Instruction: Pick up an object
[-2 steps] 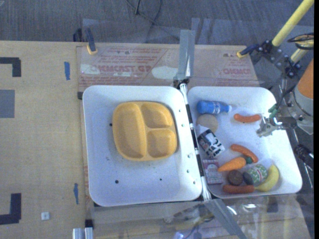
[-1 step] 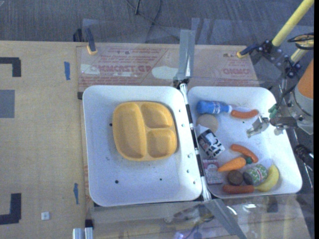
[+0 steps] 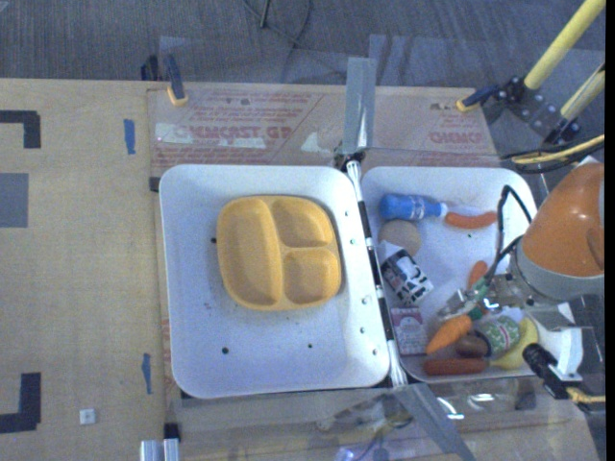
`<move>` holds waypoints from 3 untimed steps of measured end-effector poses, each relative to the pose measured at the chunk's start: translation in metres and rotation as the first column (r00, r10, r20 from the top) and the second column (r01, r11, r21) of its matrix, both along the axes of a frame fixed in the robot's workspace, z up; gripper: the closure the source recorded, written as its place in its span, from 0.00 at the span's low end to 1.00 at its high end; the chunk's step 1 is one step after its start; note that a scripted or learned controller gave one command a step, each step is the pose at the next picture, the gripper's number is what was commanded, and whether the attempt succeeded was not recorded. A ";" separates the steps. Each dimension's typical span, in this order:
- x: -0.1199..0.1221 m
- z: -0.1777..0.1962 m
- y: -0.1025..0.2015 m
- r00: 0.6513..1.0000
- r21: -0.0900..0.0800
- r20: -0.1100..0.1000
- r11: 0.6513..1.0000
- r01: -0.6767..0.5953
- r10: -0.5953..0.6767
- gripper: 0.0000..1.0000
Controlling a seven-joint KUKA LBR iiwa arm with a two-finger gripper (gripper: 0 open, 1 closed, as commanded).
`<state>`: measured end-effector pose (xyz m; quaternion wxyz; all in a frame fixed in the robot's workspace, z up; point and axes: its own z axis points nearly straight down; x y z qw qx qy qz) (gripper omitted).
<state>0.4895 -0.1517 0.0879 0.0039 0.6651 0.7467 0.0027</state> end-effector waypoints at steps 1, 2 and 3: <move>0.002 0.009 -0.002 1.000 -0.006 0.006 1.000 0.002 -0.002 1.00; 0.002 0.009 -0.002 1.000 -0.006 0.006 1.000 0.002 -0.002 0.00; 0.002 0.017 -0.002 1.000 -0.006 0.006 1.000 0.003 -0.003 1.00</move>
